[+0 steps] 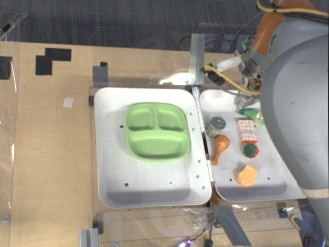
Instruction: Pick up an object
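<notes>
The gripper (247, 89) hung over the far end of the right bin (226, 99), mostly buried under the arm's big grey body, so honestly I couldn't tell if it was open or closed. Nothing visibly sat in its grasp.

Closest to it was a small green thing (251, 113), just beneath it on the near side and half hidden by the arm; I couldn't tell whether the two touched. A bit further toward the front from the gripper lay a red-and-white box (247, 130), and right past that a little round green-and-red item (250, 150). Well apart from the gripper, near the bin's front edge, was a yellow-orange wedge (247, 175).

Off toward the view's left of the gripper and a little nearer the front stood a small can with a grey lid (217, 123), and just in front of that an orange drumstick-shaped piece (220, 148) lay tilted, close to the wall between the bins.

Much further to the view's left of the gripper, the left bin (110, 179) had a green divided plate (157, 130) lying flat around its middle.
</notes>
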`<state>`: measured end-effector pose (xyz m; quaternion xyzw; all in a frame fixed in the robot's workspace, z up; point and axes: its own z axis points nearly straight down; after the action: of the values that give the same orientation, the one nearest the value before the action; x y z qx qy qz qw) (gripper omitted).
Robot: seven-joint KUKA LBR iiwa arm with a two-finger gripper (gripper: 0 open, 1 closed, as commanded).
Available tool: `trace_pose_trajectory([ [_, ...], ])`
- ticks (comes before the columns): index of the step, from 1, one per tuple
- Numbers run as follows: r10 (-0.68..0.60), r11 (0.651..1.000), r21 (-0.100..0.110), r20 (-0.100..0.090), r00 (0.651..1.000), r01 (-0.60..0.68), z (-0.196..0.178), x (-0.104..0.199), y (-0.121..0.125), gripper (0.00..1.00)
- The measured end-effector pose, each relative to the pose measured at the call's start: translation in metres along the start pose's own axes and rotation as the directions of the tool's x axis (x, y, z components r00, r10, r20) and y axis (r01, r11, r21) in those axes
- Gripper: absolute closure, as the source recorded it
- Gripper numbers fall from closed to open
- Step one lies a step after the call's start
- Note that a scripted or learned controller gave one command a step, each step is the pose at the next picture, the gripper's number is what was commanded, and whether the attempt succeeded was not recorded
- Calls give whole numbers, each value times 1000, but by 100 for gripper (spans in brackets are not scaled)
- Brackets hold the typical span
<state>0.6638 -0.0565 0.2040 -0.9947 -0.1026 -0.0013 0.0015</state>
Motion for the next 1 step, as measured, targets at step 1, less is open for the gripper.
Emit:
trace_pose_trajectory([
  [1,1,1000,0,0,1000,-1,19,1,-13,100],
])
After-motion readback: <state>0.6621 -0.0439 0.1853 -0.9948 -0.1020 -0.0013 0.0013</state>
